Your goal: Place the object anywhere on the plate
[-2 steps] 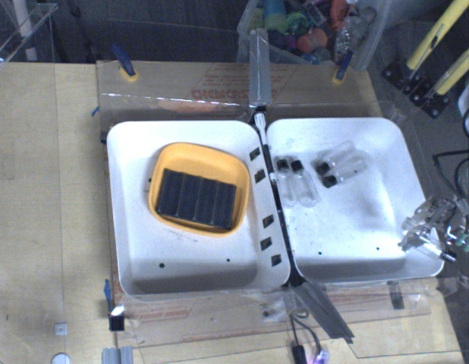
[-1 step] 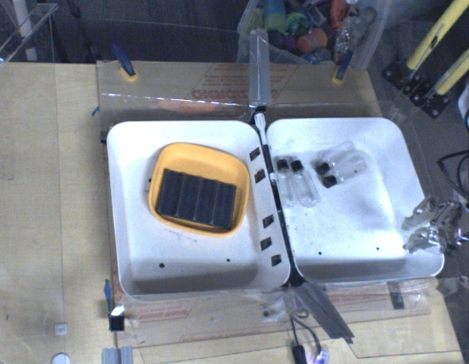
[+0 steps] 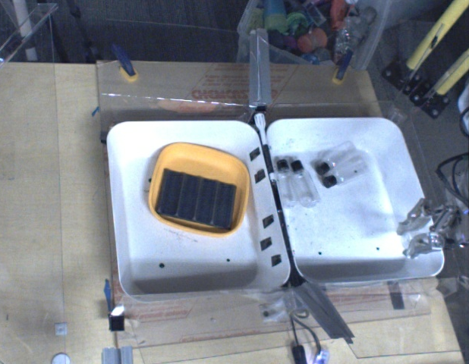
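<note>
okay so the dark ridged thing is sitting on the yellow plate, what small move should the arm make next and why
Probably none toward the plate: back the end effector away. The dark ridged object already lies flat on the yellow plate in the left bin, while the end effector sits at the right bin's right rim, so the placement looks done.

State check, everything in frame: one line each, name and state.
Yellow plate: in left bin, carrying a dark ridged block.
Dark block: flat on the plate.
Clear bottles: black-capped, lying on their sides in right bin.
Gripper: at right bin's right edge, nothing visibly held.
</note>
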